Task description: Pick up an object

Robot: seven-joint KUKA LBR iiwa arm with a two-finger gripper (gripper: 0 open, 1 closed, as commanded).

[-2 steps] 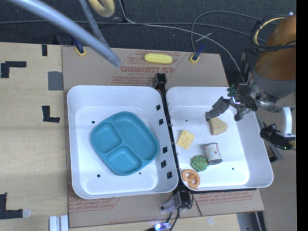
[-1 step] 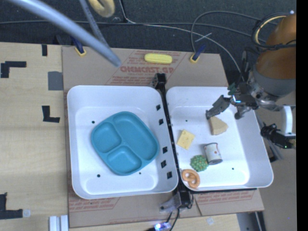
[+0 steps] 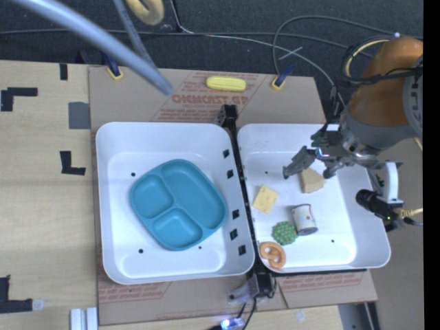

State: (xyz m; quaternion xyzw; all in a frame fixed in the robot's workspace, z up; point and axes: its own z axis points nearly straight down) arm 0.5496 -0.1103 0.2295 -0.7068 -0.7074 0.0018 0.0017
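The spread pincer (image 3: 313,162) hovered at the pale tan wedge-shaped block (image 3: 311,181); you likely found it light, stiff, best gripped across its flat sides.

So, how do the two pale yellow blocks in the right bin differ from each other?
The cheese wedge near the divider is flat, holed and brighter yellow; the block under the gripper is paler, plainer and looks thicker. The wedge lies free near the bin's middle; the block sits farther right, with the gripper just above it. Both rest on the floor of the right bin.
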